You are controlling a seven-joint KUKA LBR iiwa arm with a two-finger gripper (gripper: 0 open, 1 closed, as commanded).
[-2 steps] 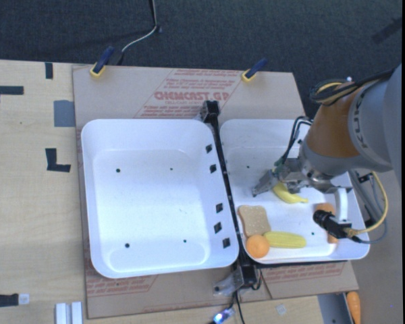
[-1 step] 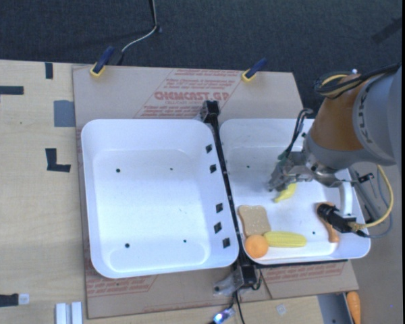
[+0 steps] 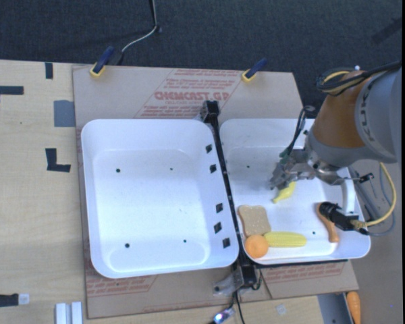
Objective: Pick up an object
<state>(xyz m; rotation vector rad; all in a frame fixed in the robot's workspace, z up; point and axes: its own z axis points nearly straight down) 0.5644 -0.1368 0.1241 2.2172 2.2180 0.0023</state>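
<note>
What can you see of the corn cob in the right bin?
The corn cob is yellow, toy-like and glossy, lying flat on its side along the right bin's near wall. Its left end touches or nearly touches an orange ball, just below a tan bread slice. The end effector is apart from it, farther back.

Single fixed camera above the bench (image 3: 27,201), tilted down, taking in both white bins (image 3: 148,201); arm (image 3: 361,117) enters from right.
</note>
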